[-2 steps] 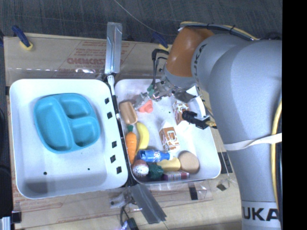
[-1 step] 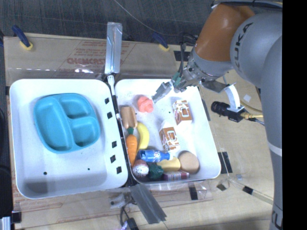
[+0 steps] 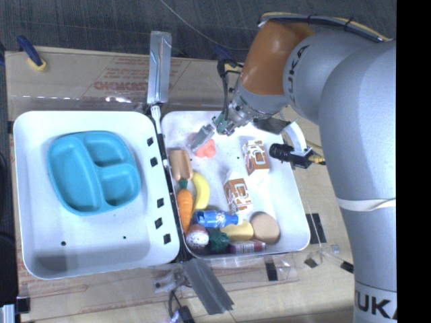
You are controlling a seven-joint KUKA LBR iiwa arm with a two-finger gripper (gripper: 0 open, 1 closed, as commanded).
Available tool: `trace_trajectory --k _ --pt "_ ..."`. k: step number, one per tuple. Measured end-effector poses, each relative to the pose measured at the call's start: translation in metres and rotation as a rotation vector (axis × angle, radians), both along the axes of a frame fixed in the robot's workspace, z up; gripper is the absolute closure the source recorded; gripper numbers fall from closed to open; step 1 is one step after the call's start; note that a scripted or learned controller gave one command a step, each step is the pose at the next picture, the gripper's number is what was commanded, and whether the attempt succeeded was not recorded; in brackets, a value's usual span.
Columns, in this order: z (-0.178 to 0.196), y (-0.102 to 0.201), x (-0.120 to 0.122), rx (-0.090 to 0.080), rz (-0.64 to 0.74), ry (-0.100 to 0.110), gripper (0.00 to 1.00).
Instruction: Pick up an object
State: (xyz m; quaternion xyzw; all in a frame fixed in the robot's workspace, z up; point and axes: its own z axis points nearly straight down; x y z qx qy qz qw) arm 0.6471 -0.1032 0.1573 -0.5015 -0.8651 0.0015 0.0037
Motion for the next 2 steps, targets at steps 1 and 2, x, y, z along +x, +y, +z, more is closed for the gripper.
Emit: trace_trajectory --k 1,2 --pt "0.037 -0.003 0.011 -0.002 0.165 -0.011 0.0" --pt "-0.039 -0.007 -0.017 -0.001 -0.106 -0.003 0.0"
